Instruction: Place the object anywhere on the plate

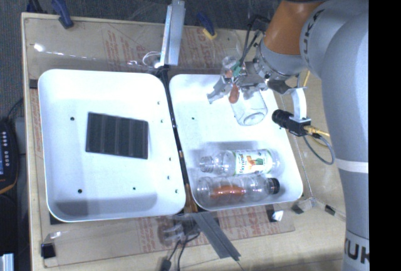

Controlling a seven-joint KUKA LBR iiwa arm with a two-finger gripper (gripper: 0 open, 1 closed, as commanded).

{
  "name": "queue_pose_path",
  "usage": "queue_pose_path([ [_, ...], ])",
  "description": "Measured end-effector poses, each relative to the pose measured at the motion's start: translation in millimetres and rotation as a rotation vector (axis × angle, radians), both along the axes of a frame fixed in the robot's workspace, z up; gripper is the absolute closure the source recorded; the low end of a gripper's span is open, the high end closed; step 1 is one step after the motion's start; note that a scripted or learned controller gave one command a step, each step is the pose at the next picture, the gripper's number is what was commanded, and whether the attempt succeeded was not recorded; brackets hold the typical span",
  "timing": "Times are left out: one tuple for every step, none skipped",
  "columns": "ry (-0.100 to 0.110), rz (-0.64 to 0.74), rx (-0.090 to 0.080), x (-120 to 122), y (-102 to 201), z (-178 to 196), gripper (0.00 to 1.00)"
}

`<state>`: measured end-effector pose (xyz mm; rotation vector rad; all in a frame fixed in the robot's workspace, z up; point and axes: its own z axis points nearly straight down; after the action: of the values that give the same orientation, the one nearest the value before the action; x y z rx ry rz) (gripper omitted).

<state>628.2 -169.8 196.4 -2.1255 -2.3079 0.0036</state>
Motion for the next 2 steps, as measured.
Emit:
queue_pose_path([
  [0.000, 0.000, 0.000, 0, 0, 0, 0.00],
  [-0.003, 0.270, -0.001, 29, 50, 37, 0.00],
])
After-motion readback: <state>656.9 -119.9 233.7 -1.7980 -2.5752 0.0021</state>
